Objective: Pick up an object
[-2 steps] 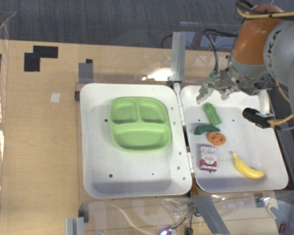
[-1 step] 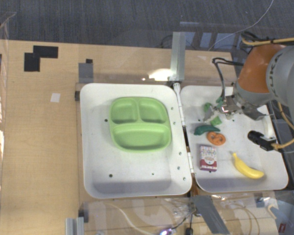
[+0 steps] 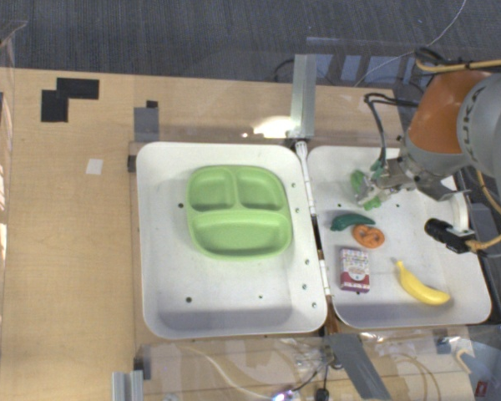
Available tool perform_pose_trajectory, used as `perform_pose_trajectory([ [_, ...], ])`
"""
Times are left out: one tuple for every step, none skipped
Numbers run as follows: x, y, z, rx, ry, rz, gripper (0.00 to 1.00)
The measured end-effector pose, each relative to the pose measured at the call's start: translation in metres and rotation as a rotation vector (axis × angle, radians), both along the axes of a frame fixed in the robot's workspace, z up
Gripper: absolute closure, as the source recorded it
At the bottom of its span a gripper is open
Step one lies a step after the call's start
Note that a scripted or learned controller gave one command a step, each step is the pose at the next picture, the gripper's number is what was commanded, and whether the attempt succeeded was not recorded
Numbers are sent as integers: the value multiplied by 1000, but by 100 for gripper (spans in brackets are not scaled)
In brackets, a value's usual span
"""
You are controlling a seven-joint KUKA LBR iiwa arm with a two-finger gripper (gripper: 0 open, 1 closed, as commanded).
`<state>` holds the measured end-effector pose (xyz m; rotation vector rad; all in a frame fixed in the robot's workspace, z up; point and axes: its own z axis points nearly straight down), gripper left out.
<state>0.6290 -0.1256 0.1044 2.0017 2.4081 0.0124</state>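
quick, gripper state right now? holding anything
Two-finger gripper: low over the right white bin, at a light green object near the bin's back; open or closed cannot be told, and no hold is visible.

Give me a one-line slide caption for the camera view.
KUKA arm's tool low over a green item in the right bin; banana, snack packet nearby; green divided plate in left bin.

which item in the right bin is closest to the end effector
The light green item, touching the end effector at the bin's upper part. The dark green piece, orange item, packet and banana lie lower.
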Motion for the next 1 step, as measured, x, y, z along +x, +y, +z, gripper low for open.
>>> perform_pose_trajectory([
  [-8,85,121,-1,6,183,100],
])
